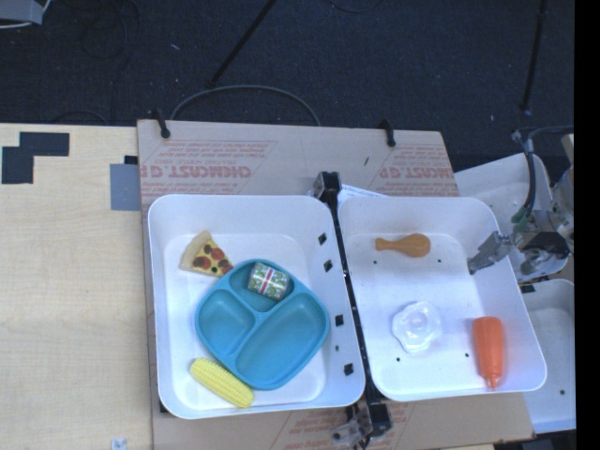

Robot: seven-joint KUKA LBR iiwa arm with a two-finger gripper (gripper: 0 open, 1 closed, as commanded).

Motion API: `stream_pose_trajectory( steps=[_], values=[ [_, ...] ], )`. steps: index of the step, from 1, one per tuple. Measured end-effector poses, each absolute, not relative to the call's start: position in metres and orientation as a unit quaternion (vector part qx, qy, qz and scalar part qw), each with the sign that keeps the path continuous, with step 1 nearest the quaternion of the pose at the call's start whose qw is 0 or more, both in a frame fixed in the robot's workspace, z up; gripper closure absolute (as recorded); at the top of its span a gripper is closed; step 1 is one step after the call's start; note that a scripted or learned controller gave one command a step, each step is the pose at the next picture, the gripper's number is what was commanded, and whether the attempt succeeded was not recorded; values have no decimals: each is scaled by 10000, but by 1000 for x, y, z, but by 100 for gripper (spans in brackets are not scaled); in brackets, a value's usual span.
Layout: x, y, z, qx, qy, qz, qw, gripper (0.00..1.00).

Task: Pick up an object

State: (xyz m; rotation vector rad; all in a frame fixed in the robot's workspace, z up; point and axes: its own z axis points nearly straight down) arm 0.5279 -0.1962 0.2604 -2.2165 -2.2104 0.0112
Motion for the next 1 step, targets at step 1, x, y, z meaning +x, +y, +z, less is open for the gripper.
stream_pose_trajectory(
  steps=[1],
  values=[
    [530, -196, 266, -7072, -7070, 4, 4, 0]
  ],
)
